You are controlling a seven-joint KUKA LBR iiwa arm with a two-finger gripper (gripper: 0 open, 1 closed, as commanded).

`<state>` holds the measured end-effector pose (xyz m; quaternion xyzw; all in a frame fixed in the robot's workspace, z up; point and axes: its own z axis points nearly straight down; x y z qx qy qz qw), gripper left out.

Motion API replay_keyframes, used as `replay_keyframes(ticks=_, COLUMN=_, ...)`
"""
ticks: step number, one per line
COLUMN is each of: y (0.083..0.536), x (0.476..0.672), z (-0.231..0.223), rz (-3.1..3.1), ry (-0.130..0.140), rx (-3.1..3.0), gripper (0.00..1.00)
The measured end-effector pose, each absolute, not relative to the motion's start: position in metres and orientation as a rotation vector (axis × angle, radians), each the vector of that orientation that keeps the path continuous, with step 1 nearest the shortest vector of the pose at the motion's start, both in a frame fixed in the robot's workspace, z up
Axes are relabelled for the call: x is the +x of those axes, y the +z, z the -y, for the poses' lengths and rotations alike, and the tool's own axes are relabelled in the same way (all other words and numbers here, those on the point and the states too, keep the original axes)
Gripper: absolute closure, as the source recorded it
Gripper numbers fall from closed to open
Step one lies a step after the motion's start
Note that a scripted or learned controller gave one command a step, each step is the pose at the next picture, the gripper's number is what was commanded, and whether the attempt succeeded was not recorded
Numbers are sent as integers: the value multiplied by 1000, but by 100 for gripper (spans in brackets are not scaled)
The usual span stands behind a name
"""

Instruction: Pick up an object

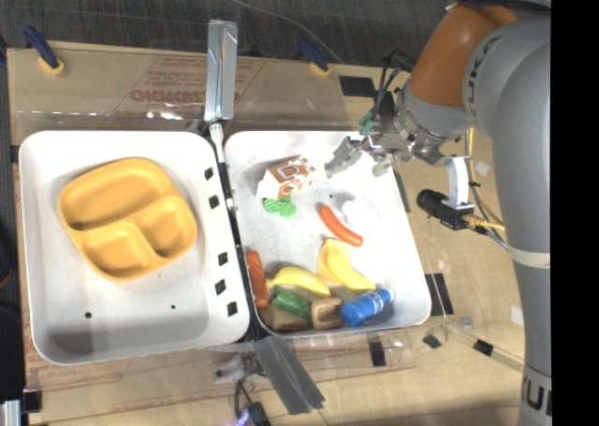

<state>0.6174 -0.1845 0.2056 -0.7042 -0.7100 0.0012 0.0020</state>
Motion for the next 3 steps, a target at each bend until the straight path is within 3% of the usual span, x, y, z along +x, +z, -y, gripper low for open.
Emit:
replay_keyframes(ticks=1, y=123, x=569, z=144, rz=1928, ry=8, rx=-2472, gripper=0)
replay_keyframes(ticks=2, y=93, x=582, z=139, rz=1830, ry=3, rx=-2550, gripper=0)
replay_keyframes(ticks=3, y=92, x=614, z=102, rz=2072, ry=0, rx=-2360, gripper=0)
